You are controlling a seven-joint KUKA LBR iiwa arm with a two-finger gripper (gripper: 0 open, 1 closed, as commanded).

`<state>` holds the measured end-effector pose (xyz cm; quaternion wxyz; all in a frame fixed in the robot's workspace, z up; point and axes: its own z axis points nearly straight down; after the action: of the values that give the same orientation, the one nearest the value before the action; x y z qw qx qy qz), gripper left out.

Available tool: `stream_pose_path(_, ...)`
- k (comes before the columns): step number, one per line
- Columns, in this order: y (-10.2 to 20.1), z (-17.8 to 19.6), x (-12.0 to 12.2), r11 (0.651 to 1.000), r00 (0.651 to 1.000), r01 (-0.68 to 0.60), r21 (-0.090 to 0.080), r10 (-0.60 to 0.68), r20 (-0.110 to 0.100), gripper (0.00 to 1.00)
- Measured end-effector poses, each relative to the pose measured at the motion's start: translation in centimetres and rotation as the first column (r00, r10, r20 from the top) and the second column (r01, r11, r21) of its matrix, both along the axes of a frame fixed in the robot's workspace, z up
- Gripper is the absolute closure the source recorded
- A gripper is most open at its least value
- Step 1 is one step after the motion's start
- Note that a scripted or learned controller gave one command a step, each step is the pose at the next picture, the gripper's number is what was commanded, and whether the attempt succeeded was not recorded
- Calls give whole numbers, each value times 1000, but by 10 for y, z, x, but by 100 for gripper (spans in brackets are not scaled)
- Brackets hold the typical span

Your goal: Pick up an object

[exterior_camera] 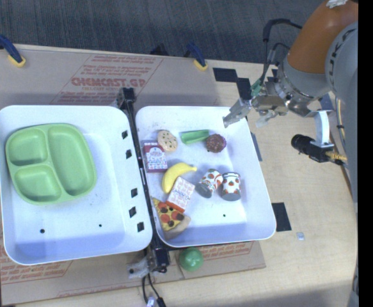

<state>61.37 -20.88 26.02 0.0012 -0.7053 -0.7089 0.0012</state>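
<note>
My gripper (246,116) hangs over the far right rim of the right bin (253,219), its two fingers (235,114) apart with nothing between them. In that bin lie a cookie (167,140), a green pod (194,135), a dark brown round piece (215,143), a red packet (154,157), a banana (176,173), a white packet (182,191), a pizza slice (170,216) and two red-and-white cupcake-like pieces (208,182) (231,186). The brown round piece is the nearest thing to the gripper, below and left of it.
The left bin (109,232) holds a green divided plate (50,162). A green ball (190,258) lies outside the bins by the front edge. A black clip rail (135,171) runs between the bins. Bare bench lies to the right.
</note>
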Motion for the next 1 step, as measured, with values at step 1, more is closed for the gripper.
stream_pose_path(1, 20, -139, -58, 1000, 1000, -1, 2, 1, -4, 0)
